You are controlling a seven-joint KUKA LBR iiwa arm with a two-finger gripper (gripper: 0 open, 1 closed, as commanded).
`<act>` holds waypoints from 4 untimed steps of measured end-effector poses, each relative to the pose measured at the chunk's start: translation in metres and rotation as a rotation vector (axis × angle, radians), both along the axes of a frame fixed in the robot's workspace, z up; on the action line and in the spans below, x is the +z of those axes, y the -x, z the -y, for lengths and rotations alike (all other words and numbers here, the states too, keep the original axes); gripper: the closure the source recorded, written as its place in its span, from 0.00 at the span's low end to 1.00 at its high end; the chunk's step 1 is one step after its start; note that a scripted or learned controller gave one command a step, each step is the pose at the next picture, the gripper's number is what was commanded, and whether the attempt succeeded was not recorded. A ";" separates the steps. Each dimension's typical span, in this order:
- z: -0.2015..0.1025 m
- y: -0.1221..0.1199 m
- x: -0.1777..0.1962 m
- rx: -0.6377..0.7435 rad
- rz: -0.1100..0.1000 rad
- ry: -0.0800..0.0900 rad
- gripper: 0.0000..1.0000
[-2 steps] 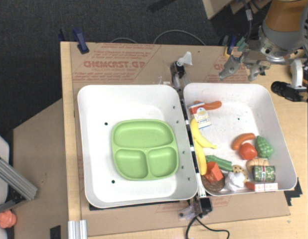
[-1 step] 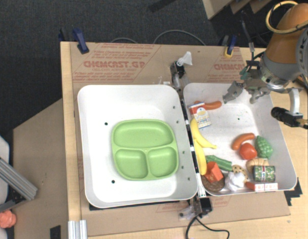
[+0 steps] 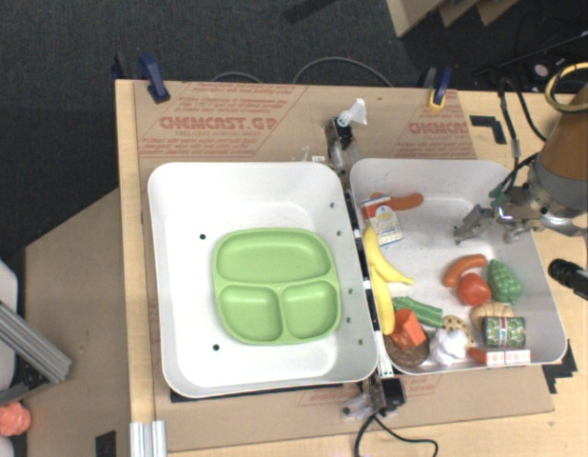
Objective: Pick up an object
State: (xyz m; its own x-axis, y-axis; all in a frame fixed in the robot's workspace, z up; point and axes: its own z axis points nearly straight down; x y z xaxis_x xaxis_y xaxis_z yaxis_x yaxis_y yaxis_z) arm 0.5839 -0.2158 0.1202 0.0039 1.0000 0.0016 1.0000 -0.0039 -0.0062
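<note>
While nothing is lifted yet, toy food crowds the near end of the right bin [image 3: 551,298]: can [image 3: 503,331], carrot [image 3: 406,329], banana [image 3: 377,272], tomato [image 3: 473,288], green pinecone-like piece [image 3: 504,280]. Left bin [image 3: 170,255] carries a green divided plate [image 3: 275,285]. Farther back, the gripper [image 3: 480,221] hangs over bare bin floor, fingers spread, pinching nothing. Beyond it lies a sausage [image 3: 404,201]. Risk: descending here closes on air; shifting nearer, tight clutter could mean a double grab or a slip.
</note>
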 end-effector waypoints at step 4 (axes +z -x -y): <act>-0.106 0.038 0.037 0.012 0.014 0.002 1.00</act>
State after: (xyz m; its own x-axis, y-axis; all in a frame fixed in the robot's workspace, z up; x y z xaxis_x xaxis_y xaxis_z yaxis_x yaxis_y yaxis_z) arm 0.5458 -0.1101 0.1570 -0.0078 1.0000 -0.0007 0.9999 0.0078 0.0081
